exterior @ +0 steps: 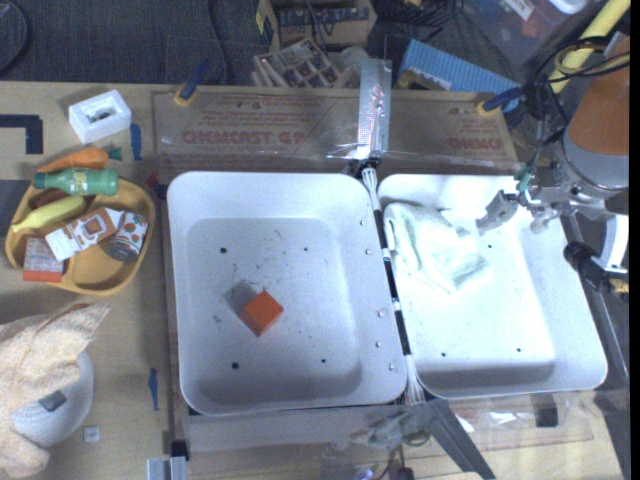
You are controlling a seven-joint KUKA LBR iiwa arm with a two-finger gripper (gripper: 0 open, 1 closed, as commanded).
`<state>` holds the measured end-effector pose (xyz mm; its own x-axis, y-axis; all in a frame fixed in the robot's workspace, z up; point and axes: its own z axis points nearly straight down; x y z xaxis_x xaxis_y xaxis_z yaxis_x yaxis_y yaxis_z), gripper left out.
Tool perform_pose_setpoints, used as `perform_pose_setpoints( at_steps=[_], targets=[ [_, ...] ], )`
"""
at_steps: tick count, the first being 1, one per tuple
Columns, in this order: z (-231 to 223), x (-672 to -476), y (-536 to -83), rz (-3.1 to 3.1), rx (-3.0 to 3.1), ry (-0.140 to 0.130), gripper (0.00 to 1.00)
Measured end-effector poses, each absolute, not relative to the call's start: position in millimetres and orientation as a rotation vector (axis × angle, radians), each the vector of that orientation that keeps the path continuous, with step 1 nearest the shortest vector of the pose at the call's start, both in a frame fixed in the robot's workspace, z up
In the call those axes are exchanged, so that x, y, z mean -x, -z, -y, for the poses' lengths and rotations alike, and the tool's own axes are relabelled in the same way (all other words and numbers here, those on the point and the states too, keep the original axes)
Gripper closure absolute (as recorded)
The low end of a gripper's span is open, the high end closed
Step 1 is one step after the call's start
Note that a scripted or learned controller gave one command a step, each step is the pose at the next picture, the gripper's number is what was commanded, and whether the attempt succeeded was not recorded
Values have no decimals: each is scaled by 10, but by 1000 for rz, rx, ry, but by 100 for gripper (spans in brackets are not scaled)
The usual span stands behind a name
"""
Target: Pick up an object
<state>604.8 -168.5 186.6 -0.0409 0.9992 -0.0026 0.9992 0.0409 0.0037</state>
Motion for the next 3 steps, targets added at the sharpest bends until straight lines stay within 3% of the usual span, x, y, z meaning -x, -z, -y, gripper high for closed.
perform_pose_setpoints(
  at_steps=[1,2,3],
  targets=[
    [1620,-5729,-2081,-2099,-2341,1,0],
    [1742,-5664,-2317,-2030,-2392,-1,0],
    [983,-5870,-940,-2049,-2378,-3,0]
  ],
)
